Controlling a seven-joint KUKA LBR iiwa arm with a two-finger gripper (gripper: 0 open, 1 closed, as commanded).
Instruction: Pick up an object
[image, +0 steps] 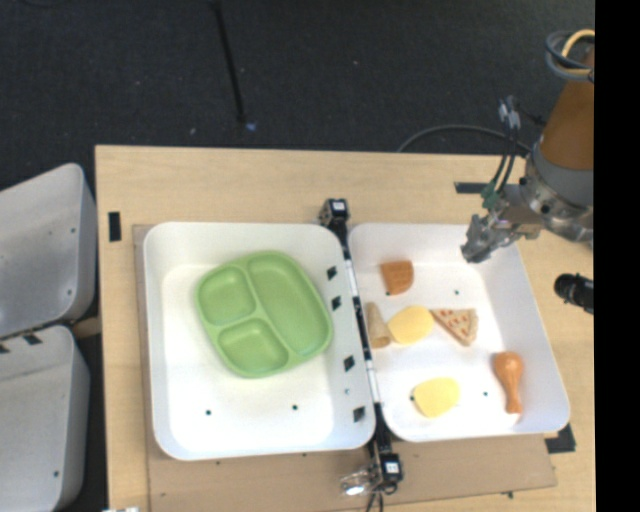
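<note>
**Observer:** Position?

**Me:** My gripper hangs over the far right corner of the right bin, near its rim. Arm comes in from the right, orange band above the wrist.

**Observer:** Claw state?

**Me:** Cannot tell. It reads as a grey cluster from this angle. Nothing seen between its tips, so I log no hold.

**Observer:** Candidates?

**Me:** All in the right bin. Brown bread-like piece nearest me, toward the divider. Yellow round piece mid-bin, touching or just beside a tan wedge at the divider. Pizza slice just beside the yellow round piece on the other side. Drumstick near the right wall. Second yellow lump near the front, apart from the rest.

**Observer:** Left bin?

**Me:** Green divided plate, flat, compartments bare.

**Observer:** Progress?

**Me:** My judgement: early. Every item lies on the bin floor; none lifted. Left to do: choose one, move over it, descend, close, raise. The second yellow lump or the drumstick looks easiest, each standing clear of neighbours.
</note>
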